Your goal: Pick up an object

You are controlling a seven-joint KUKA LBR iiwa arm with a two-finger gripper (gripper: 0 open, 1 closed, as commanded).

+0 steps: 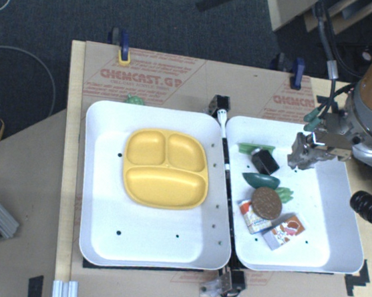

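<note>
The right bin (339, 217) holds a pile of small items: a black block (264, 162), a dark green leaf-shaped piece (260, 180), a brown round disc (267, 203), a red and white packet (252, 220) and a grey and red packet (284, 231). A green strip (248, 147) lies near the bin's back left. My gripper (302, 159) hangs over the back of the right bin, right of the black block and apart from it. Nothing shows between its fingers.
The left bin (100, 188) bears a yellow three-compartment plate (166, 169). A black rail (224, 157) runs between the bins. Blue clamps (123, 44) (297, 73) grip the board's back edge. A black cylinder (370, 209) juts in at the right.
</note>
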